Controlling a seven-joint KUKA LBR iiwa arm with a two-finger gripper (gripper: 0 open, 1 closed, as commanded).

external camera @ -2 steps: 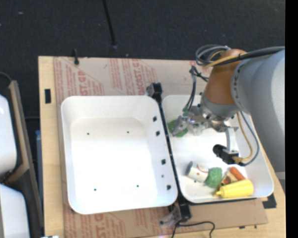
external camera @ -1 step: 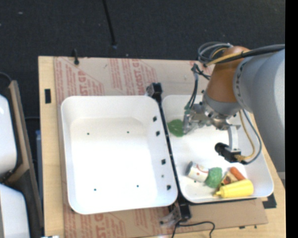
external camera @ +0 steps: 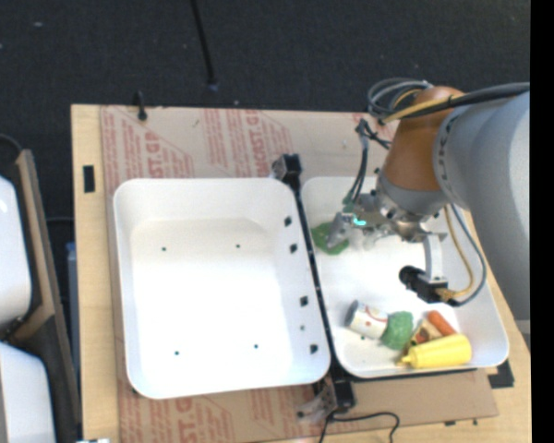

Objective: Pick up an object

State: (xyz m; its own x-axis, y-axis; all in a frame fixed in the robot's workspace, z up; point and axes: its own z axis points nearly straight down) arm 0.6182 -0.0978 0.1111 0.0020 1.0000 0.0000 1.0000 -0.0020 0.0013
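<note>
My gripper (external camera: 358,233) hangs over the upper left part of the right bin (external camera: 485,317), below the orange band of the arm. Just to its left a green object (external camera: 327,238) lies against the bin's left wall, close to the gripper or touching it. Along the bin's front lie a white cylinder with red marks (external camera: 363,318), a green lump (external camera: 398,328), an orange piece (external camera: 439,322) and a yellow object (external camera: 439,352).
The left bin (external camera: 212,284) sits beside the right one, its right wall lined with black clips (external camera: 305,275). Both bins rest on a cardboard sheet (external camera: 194,141). A black cable end (external camera: 423,284) hangs from the arm over the right bin.
</note>
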